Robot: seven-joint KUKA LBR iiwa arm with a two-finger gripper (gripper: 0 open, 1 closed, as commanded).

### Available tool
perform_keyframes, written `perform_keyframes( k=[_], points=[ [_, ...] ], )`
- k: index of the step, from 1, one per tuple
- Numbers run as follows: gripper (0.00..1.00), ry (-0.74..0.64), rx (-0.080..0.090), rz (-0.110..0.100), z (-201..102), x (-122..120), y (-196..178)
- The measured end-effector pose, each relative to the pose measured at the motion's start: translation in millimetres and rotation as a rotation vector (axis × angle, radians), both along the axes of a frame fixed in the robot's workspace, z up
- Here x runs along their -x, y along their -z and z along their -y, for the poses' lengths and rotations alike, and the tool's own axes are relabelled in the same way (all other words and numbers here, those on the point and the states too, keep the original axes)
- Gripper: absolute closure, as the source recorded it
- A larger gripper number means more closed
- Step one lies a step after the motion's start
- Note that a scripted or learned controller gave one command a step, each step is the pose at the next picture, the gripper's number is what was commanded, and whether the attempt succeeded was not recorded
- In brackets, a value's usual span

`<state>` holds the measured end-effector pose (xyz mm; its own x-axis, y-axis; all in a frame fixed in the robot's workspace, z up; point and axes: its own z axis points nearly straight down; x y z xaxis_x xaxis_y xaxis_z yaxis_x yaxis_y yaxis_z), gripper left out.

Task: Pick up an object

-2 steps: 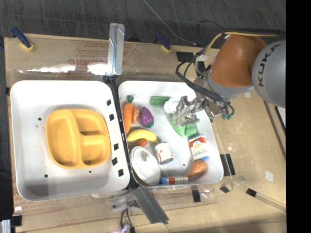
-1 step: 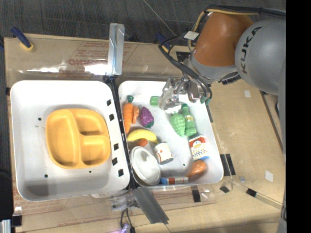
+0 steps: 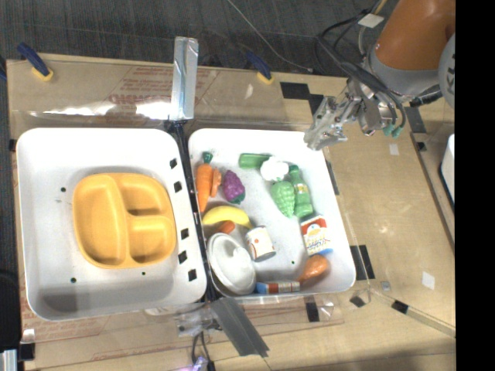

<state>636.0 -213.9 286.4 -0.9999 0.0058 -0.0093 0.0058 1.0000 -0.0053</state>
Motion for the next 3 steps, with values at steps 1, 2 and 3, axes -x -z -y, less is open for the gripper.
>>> perform_keyframes(
  k=[1, 2, 3],
  points=[
    [1.0, 0.029, -0.008, -0.018, -5.1, 63.8, 102.2],
    [1.0, 0.037, -0.006, -0.004, -53.6, 22.4, 90.1],
    [1.0, 0.223, -0.007, -0.01, -98.2, 22.8, 86.5]
  ],
)
